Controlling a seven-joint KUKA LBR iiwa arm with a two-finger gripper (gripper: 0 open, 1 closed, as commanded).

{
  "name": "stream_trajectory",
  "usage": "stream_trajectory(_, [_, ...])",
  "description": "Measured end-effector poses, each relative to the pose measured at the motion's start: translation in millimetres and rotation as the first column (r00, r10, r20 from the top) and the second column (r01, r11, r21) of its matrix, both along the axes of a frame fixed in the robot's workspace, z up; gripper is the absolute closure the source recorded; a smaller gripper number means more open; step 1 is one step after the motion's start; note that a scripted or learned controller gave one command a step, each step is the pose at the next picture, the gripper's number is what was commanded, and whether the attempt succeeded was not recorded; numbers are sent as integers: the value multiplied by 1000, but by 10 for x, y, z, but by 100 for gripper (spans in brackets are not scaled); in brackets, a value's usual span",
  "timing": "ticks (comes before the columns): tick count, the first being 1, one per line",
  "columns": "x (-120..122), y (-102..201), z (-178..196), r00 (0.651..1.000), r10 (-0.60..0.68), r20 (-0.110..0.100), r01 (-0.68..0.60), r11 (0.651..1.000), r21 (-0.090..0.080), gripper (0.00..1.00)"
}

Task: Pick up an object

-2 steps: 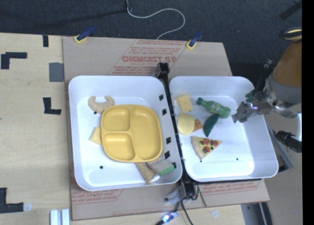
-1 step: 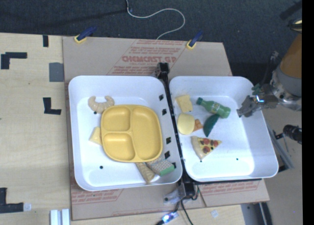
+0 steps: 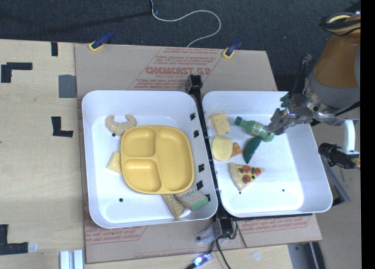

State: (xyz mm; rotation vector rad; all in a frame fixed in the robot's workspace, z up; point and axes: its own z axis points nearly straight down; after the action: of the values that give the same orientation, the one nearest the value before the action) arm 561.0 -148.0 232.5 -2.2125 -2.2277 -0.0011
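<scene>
Camera view: gripper point(image 3: 275, 126), finger state indeterminate, sits at the bottle point(image 3: 254, 128) end; an off-centre grasp may roll it away.

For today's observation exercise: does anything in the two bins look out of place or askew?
The yellow divided plate in the left bin lies tilted on top of other items, partly burying a wedge and pieces at its lower edge.

Red print on the cardboard sheet point(image 3: 176, 68), up-left of the gripper point(image 3: 274, 128), reads roughly "CHEMGARD"; smaller lines illegible.
</scene>
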Motion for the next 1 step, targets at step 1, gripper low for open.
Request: stream_trajectory(1, [249, 530, 65, 1000, 1, 1, -1, 1000, 0, 100])
